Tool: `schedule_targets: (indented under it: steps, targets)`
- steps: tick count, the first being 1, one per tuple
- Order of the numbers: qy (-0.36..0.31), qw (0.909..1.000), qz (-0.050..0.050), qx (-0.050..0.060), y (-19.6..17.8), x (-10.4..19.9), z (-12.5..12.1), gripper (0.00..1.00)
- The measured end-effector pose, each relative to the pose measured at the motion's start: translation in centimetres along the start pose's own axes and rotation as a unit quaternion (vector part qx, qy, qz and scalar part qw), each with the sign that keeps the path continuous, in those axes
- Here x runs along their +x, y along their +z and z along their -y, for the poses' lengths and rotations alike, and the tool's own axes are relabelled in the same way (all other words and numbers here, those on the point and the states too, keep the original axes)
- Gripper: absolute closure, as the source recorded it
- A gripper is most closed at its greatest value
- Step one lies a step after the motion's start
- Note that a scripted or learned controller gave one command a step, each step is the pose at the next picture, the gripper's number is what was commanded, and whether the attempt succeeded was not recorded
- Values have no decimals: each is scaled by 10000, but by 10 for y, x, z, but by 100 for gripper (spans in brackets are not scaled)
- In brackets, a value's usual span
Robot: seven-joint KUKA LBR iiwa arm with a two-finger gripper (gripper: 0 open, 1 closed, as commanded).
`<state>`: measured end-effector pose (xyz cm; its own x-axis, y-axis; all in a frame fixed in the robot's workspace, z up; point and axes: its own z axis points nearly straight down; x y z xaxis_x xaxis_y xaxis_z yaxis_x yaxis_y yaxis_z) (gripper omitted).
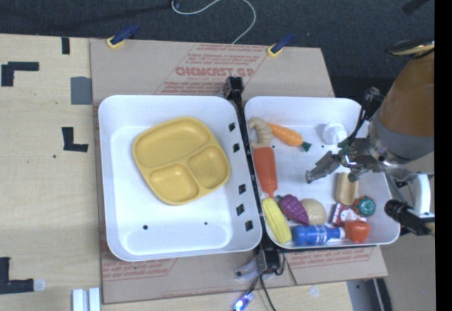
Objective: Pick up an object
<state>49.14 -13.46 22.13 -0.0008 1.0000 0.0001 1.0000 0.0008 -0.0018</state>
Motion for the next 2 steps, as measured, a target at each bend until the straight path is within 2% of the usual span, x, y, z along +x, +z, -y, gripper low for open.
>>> schedule_targets:
  steps: [1,2]
  targets:
    - [-5,10000,-1,6,-10,1,0,100]
    - [-37,10000,-2,-60,-117,54,2,100]
